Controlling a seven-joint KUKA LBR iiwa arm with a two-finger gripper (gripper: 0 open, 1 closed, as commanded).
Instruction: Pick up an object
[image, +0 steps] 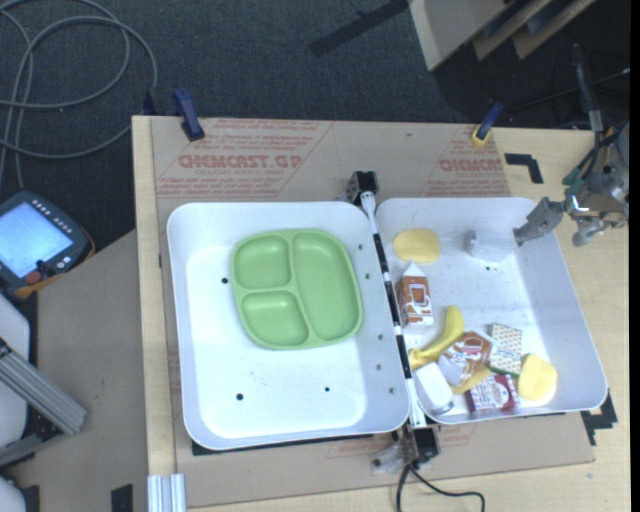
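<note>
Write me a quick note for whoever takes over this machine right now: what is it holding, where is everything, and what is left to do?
Gripper: at the right bin's upper right rim, nothing visibly held.
Right bin: yellow lemon-like piece near the top left, banana and several small packets toward the front.
Left bin: green divided plate.
Done: nothing picked up yet.
Left: lower onto one object, grasp and lift it.

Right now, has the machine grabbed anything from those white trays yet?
Not that I can see. The tool sits at the far right rim of the right bin with nothing between its fingers. The banana, the yellow lemon-like piece and the snack packets lie in that bin. The whole pick is left.
</note>
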